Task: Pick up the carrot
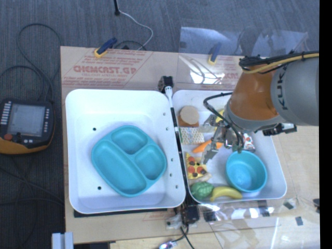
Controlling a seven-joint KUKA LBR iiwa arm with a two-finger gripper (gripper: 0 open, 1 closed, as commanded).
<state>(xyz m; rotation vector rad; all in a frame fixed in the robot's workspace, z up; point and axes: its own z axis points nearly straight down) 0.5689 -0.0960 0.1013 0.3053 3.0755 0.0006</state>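
The metal two-finger gripper [214, 145] is straddling the small orange carrot [201, 148] — fingers spread, risking slipping off the crowding pizza slice toy [194, 167].

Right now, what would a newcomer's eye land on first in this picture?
The grey and orange arm reaching in from the right over the right bin, above the carrot. Next, the blue divided plate in the left bin, then the blue bowl beside a banana.

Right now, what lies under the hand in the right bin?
Under the hand lies the carrot, its orange partly showing. The arm covers the bin floor behind it, so anything there is hidden.
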